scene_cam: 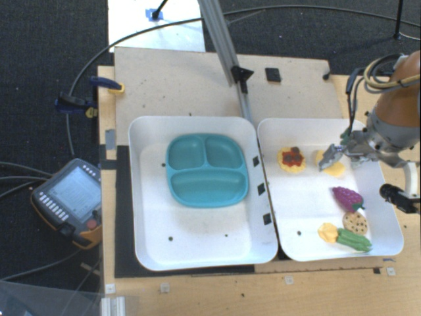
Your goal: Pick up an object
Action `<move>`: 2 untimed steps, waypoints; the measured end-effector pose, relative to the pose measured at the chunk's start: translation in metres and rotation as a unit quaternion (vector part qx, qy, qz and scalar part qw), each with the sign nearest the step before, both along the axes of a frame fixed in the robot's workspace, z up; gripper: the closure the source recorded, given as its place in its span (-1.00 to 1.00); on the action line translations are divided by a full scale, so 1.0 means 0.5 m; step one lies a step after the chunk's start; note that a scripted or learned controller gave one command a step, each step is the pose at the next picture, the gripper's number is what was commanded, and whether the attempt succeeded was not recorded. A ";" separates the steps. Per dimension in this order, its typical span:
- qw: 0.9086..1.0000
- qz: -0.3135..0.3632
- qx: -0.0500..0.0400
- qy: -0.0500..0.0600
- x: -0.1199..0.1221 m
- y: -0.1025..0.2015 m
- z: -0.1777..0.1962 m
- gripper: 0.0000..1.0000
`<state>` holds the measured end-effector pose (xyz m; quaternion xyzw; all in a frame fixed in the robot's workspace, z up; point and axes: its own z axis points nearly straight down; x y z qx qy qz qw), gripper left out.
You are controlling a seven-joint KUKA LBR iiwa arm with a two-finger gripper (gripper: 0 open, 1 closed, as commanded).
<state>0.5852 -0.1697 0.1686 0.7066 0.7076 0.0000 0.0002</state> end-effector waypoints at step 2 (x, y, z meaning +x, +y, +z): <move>1.000 0.000 -0.001 -0.002 0.008 0.000 -0.164 -1.00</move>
